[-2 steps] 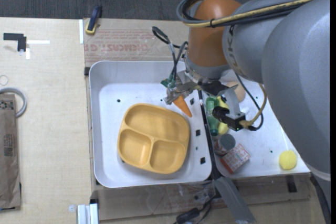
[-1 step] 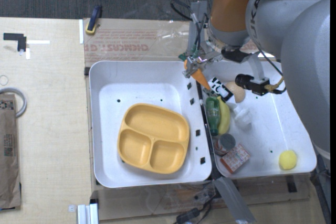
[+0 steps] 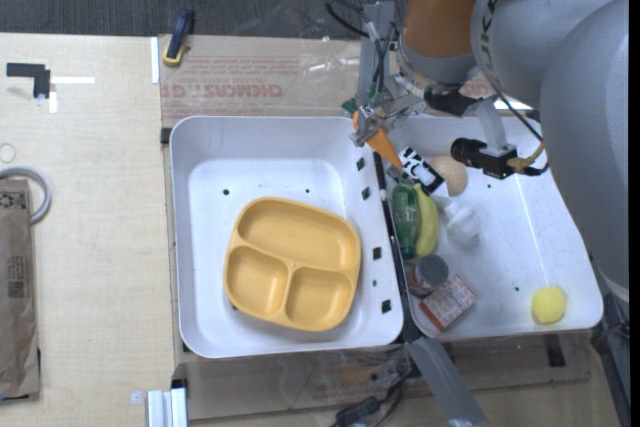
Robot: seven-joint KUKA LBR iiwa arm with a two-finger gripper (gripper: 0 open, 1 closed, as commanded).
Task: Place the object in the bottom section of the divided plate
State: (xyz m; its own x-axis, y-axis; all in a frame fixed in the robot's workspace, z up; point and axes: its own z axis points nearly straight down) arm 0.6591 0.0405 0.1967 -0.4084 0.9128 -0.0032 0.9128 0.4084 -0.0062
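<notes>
A yellow divided plate (image 3: 236, 287) lies in the left bin (image 3: 200, 215), with one wide section at the back and two smaller ones at the front. My gripper (image 3: 364, 120) hangs over the back end of the wall between the two bins, beyond the plate's far right corner. It looks shut on the upper end of a slim orange carrot-like piece (image 3: 383, 147), which slants down toward the right bin (image 3: 560, 245).
The right bin holds a green bottle (image 3: 405, 208), a banana (image 3: 429, 223), a black-and-white item (image 3: 423, 171), a tan lump (image 3: 456, 178), a grey disc (image 3: 433, 269), a red-and-white packet (image 3: 450, 301) and a yellow ball (image 3: 548, 305). A brown bag (image 3: 15, 295) lies far left.
</notes>
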